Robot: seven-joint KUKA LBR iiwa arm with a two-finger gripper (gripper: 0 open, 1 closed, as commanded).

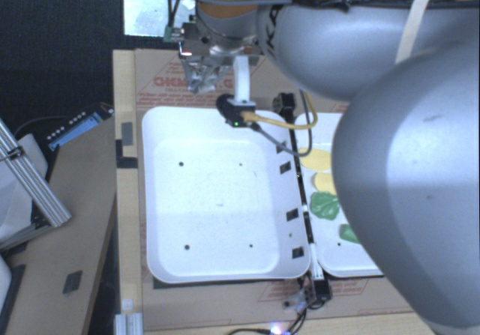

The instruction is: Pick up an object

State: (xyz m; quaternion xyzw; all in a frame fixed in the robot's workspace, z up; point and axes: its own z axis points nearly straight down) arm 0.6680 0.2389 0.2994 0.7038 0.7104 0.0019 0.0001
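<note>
Tool [201,80] sits high at the far edge of the left shallow white plastic bin [161,251], above the bin's back rim; we see nothing between its metal fingers, and whether they stand wide or narrow we cannot tell through the blur. We judge it parked clear of the bins. Candidate objects lie in the right white bin [352,266]: two flat pale-yellow pieces [321,170], a crinkled green leaf-shaped piece [325,206] and a smaller green piece [348,234], partly hidden by the smooth grey arm [405,176]. Both bins rest on the brown cardboard-lined worktop [127,198].
</note>
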